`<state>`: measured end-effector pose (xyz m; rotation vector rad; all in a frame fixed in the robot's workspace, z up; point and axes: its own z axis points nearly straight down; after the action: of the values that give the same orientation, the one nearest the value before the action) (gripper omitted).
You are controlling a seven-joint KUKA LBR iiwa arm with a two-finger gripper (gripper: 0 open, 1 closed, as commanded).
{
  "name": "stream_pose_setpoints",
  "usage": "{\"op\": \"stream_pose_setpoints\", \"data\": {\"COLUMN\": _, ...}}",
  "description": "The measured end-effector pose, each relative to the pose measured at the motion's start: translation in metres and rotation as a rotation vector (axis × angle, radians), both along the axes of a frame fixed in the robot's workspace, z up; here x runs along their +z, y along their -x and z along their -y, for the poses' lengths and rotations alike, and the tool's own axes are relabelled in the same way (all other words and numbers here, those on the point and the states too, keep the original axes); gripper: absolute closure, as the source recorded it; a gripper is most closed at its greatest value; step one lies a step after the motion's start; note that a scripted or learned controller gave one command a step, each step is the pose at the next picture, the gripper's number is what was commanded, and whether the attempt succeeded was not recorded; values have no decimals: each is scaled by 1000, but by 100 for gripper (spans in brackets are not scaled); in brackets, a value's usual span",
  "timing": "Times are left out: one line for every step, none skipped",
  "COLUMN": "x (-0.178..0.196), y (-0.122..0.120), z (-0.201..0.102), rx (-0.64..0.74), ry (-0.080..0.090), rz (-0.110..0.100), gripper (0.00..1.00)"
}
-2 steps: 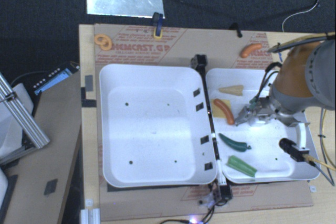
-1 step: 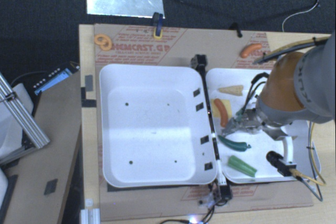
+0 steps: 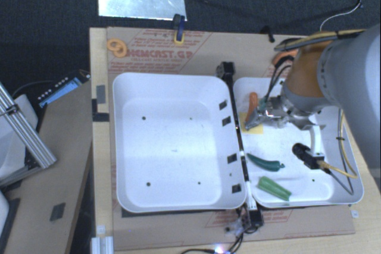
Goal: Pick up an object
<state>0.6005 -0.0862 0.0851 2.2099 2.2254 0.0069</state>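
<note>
Arm: the grey arm (image 3: pixel 348 77) reaches in from the right over the right bin (image 3: pixel 339 190), its orange band above the wrist.

Gripper: the gripper (image 3: pixel 255 120) hangs low at the upper left part of the right bin, near the divider between the two bins.

Jaws: whether they are spread or pressed together cannot be told; the tips are small and dark against the bin floor, and nothing can be seen between them.

Nearest thing: an orange stick (image 3: pixel 253 102), carrot-like, lies just above and beside the gripper tip, close enough that touching or apart cannot be told. Its long axis runs roughly up and down the view, along the divider.

Beneath the tip: a small yellow patch (image 3: pixel 255 128) shows on the floor just under the gripper; what it is cannot be told.

Other candidates: a dark green curved piece (image 3: pixel 265 162) lies well below the gripper, its long axis slanting down to the right; a light green ridged piece (image 3: pixel 274 188) lies further down, near the lower rim, slanting the same way.

Left bin: the left bin (image 3: pixel 128 89) stands across the divider.

Deciding relation (judgement): the orange stick is the likeliest target, lying up and slightly left of the tip; a grasp would need the fingers closing across its narrow width.
</note>
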Motion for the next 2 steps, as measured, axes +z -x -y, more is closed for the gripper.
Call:
{"op": "stream_pose_setpoints", "data": {"x": 10, "y": 2, "z": 1, "rx": 0, "ry": 0, "rz": -3, "gripper": 100}}
{"op": "stream_pose_setpoints", "data": {"x": -2, "y": 42, "z": 0, "rx": -6, "ry": -1, "rz": -10, "gripper": 100}}
